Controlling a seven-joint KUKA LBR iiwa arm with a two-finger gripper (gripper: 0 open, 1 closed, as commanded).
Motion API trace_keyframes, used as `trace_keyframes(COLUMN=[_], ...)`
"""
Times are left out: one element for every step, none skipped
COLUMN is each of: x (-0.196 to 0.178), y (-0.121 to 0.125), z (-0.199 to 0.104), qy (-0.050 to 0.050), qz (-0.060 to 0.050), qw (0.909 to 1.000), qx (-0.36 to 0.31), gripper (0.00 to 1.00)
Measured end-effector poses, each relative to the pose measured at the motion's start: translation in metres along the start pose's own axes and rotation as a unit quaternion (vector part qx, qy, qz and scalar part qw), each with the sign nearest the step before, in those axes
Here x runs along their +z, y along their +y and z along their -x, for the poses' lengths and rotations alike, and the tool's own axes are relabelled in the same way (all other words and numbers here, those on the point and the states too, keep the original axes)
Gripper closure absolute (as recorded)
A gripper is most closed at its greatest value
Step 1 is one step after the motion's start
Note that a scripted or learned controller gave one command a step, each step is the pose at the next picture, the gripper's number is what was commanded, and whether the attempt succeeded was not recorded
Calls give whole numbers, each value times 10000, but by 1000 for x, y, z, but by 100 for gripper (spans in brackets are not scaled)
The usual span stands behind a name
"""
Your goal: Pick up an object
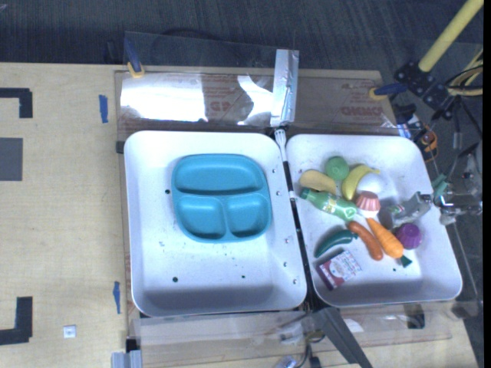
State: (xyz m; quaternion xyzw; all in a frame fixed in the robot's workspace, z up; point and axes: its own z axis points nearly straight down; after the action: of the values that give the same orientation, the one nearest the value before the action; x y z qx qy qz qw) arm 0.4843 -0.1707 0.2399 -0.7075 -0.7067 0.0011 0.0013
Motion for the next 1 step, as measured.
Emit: trace_keyframes(x=[150], y=[-4], z=[7], qy=[-4], qz=[18], qw=[9997], qx=[246], gripper=[0])
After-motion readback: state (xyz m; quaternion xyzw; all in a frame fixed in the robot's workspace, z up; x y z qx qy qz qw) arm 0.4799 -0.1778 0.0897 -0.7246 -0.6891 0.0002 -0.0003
